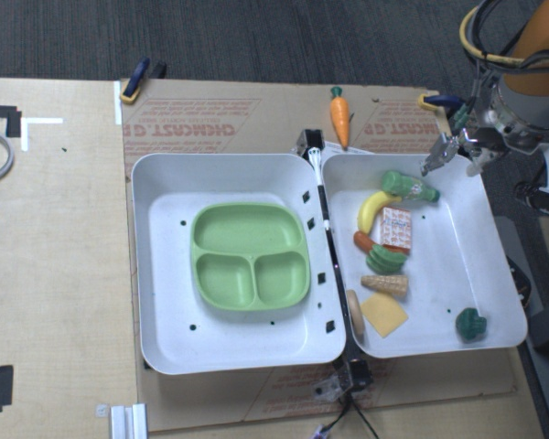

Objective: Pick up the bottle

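The bottle is green and lies on its side near the far edge of the right bin, its cap end pointing right. My gripper hangs above the bin's far right corner, up and to the right of the bottle and apart from it. Its fingers stand open with nothing between them. The grey arm with its orange band rises behind it at the right edge of the view.
Just left of and below the bottle lie a banana, a red-and-white carton, a cheese slice and other play food. A green toy sits at the near right corner. The left bin holds a green divided plate. A carrot lies outside the bins.
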Action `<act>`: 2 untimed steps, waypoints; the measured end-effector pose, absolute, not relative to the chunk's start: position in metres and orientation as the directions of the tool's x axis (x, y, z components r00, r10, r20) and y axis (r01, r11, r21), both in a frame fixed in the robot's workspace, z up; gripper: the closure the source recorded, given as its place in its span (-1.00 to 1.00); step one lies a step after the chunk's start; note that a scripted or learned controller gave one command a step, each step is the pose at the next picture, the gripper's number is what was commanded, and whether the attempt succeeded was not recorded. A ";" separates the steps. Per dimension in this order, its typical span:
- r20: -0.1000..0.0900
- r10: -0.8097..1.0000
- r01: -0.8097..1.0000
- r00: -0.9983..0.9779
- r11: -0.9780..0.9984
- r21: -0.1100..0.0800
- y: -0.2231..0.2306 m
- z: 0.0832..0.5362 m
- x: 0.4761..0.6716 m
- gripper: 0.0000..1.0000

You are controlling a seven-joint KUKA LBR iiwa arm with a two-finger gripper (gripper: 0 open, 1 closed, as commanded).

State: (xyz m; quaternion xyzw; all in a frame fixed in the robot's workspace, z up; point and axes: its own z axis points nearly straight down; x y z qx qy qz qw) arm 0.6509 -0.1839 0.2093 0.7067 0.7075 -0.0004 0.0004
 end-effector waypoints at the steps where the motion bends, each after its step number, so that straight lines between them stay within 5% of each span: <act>1: -0.003 1.000 1.000 -0.004 0.004 0.001 -0.184 0.219 0.651 1.00; 2: -0.002 0.998 0.998 -0.070 0.070 0.000 -0.223 0.211 0.593 1.00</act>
